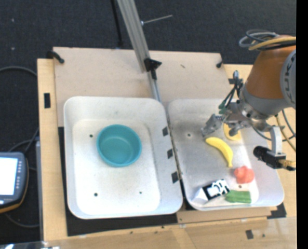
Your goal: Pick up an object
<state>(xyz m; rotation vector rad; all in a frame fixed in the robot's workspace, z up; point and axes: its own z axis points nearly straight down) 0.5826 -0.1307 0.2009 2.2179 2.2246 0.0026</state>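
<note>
Hovering low over the right bin, the end effector sits just above the banana; how far it is spread cannot be told. The banana lies on the bin floor, near a red object.

You've got just the one camera here, fixed up high above the worktop and looking down at a bit of a slant. It's far enough back that you see both white bins, the left bin and the right bin, side by side, plus dark floor around the edges. The arm comes in from your right side of the frame.
</note>
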